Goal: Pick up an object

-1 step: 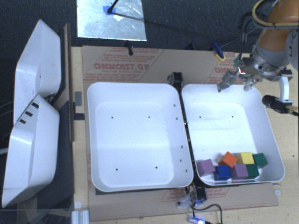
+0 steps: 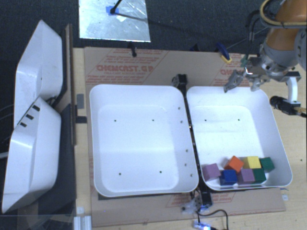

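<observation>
Several small blocks lie bunched in the near right corner of the right bin [image 2: 268, 128]: an orange block [image 2: 235, 163], a yellow block [image 2: 253, 162], a green block [image 2: 267, 164], a blue block [image 2: 229, 177] and two purple blocks [image 2: 210, 170] [image 2: 246, 175]. My gripper [image 2: 243, 82] hangs over the far rim of the right bin, well away from the blocks. Its two fingers are spread apart with nothing between them.
The left bin [image 2: 96, 128] sits beside the right one, with a black clamp [image 2: 180, 80] at the far end of the seam between them. White covers [image 2: 33, 114] lie at the left. A metal sheet [image 2: 114, 12] lies beyond the bins.
</observation>
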Controlling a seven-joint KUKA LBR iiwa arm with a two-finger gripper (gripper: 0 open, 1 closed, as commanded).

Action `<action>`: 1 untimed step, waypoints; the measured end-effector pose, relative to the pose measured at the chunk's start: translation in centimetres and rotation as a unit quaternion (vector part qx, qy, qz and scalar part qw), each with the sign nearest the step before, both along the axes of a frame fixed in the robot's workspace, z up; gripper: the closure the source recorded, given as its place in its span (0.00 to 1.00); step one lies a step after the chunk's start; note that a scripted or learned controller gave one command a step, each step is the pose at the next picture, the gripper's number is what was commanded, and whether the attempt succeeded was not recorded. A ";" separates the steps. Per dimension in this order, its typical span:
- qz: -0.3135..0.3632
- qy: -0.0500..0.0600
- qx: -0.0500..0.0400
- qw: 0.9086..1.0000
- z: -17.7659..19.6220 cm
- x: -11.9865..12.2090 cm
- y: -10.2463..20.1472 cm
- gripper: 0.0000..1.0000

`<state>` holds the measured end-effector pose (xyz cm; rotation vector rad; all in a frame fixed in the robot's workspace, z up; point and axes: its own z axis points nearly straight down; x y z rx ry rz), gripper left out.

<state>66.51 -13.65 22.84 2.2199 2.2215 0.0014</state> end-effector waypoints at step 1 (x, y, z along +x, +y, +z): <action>-0.001 0.002 0.000 1.000 -5.6 -0.3 -0.9 0.00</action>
